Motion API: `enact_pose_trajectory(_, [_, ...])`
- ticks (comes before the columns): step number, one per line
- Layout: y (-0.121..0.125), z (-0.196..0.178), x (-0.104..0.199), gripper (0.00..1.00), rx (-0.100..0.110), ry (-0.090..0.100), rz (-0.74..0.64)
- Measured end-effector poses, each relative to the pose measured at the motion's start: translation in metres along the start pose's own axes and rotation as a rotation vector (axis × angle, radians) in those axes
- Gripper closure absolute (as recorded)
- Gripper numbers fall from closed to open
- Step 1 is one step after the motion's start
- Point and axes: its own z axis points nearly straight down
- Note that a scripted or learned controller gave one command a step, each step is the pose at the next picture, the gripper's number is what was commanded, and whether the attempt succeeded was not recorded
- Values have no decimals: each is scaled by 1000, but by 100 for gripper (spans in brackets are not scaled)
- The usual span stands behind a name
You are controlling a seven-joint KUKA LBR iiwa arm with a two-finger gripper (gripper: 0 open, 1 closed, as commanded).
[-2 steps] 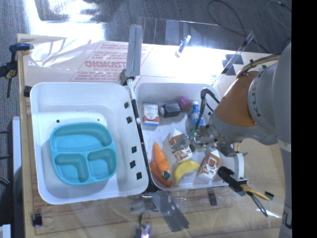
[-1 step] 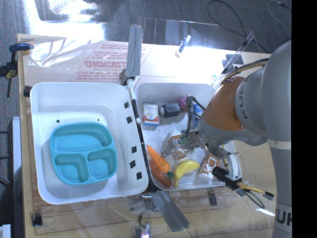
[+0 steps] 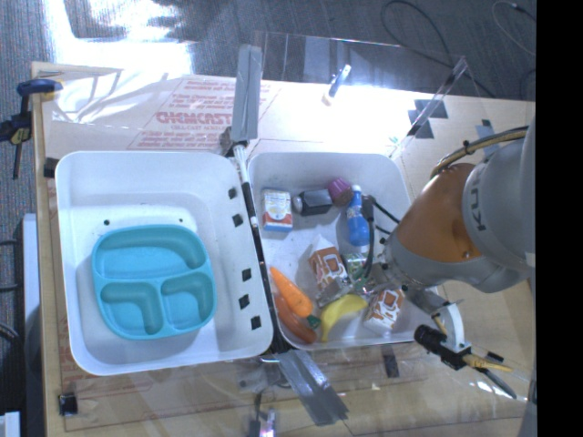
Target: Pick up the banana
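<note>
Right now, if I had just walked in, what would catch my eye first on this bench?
Probably the bright blue divided tray, alone in the left bin. Next, the big grey and orange arm leaning in from the right over the right bin, which is crowded with small items: a yellow banana beside an orange carrot near the front, and a water bottle behind them.

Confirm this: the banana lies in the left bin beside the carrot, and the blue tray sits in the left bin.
One detail is wrong. The camera view shows the banana in the right bin, beside the carrot. The blue tray does sit in the left bin.
</note>
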Motion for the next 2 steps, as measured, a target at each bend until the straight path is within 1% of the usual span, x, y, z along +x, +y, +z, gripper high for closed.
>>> enact_pose_trajectory(1, [0,-9,0,100,2,2,-4])
enact_pose_trajectory(2, [2,-77,13,100,0,-1,-51])
